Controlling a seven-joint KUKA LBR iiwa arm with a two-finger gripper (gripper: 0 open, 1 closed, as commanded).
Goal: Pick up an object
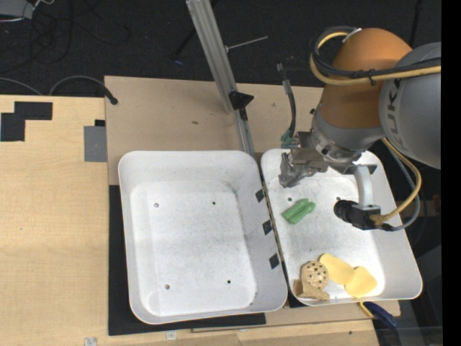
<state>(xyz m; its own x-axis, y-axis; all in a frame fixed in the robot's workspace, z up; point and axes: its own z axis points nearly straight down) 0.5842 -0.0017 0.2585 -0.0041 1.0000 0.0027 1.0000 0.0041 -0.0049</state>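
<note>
My gripper [289,173] hangs low over the back left part of the right bin [403,280], under the grey arm with its orange band. A green object [298,211] lies on the bin floor just in front of the gripper, apart from it. At the bin's front edge lie a yellow object [349,274] and a tan perforated piece [312,274], side by side. Nothing shows between the gripper's tips.
The left bin [130,186] sits beside the right one, joined by black clips [267,226]. A slanted aluminium rail [216,56] rises behind the bins. A black cable fitting [356,213] hangs off the arm over the right bin.
</note>
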